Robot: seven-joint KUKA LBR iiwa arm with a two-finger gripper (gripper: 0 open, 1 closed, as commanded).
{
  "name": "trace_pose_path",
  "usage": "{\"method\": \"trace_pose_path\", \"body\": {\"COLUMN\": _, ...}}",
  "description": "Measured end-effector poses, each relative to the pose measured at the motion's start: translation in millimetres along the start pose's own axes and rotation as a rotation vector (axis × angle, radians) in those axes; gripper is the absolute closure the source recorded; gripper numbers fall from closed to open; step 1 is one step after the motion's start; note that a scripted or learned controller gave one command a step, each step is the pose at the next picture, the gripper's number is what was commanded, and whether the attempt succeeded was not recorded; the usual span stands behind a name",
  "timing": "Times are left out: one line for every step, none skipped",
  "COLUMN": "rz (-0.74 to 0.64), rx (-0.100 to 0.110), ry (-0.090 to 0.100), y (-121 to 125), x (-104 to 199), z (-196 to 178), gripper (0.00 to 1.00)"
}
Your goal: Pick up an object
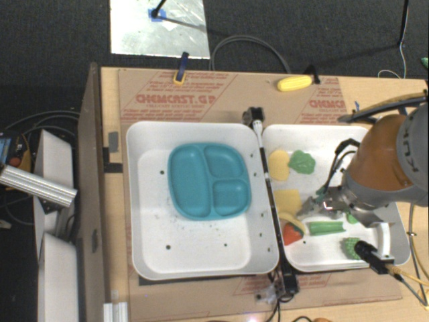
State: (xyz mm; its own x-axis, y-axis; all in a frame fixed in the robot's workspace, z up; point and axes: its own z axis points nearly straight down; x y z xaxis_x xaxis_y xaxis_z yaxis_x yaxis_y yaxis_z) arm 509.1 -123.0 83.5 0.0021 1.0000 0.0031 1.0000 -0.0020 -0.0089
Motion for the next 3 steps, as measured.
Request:
{"method": "trace_pose_path", "body": {"rz": -0.007, "rx": -0.021, "ry": -0.008, "y": 81, "x": -46, "z": -35, "gripper": 0.0}}
{"method": "trace_pose_path", "body": {"rz": 0.002, "rx": -0.004, "ry": -0.003, "y": 16, "x": -71, "z": 1, "gripper": 0.0}}
{"method": "trace_pose_path", "body": {"rz": -0.014, "rx": -0.023, "ry": -0.004, "y": 84, "x": -17, "z": -80, "gripper": 0.0}}
